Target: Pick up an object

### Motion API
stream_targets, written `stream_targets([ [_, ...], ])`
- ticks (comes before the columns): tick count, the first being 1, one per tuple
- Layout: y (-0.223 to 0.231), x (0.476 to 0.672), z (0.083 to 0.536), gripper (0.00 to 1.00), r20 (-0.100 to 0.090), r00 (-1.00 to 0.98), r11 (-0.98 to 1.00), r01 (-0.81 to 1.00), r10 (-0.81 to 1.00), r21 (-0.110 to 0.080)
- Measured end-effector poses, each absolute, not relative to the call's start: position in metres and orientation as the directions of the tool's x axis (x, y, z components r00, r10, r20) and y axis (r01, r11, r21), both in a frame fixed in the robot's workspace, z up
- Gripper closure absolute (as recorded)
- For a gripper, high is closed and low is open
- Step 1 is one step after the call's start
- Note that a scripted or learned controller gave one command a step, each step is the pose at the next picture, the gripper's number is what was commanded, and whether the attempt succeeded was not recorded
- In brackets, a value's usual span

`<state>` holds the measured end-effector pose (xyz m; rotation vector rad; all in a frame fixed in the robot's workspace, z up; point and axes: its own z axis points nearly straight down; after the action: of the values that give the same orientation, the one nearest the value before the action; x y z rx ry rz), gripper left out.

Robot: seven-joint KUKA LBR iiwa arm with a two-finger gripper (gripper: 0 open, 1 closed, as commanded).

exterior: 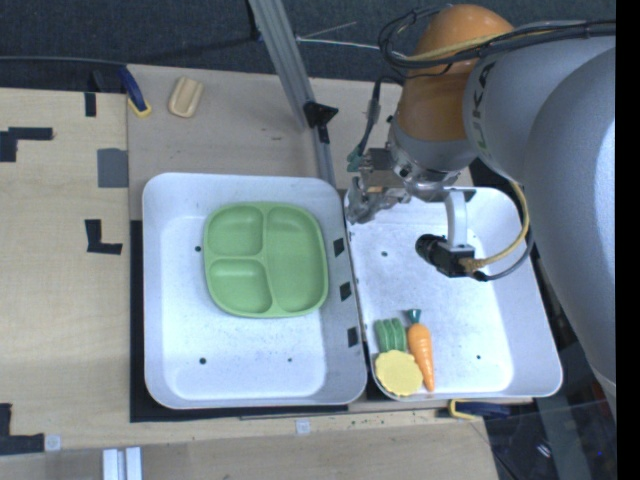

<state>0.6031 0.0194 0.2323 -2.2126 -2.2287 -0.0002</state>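
Now: two bins [160,368]; one green plate [266,259]; three toy foods [404,356]; end effector [368,203] state unclear.

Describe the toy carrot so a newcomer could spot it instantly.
Start at the right-hand white bin, under the arm. Go to its near left corner, where a few toy foods cluster. The carrot is the slim orange one with a green top, right of the green piece and beside the round yellow piece.

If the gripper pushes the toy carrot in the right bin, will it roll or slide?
The toy carrot looks tapered and round, so it would probably roll in a curve. It lies against the yellow toy, which may block it. It looks like smooth plastic, likely light and slippery.
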Motion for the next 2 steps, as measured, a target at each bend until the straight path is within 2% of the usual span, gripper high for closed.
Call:
stream_targets([
  [2,0.099,0.658,0.235,1.0,0.001,-0.005,0.005,1.0,1.0,0.001],
])
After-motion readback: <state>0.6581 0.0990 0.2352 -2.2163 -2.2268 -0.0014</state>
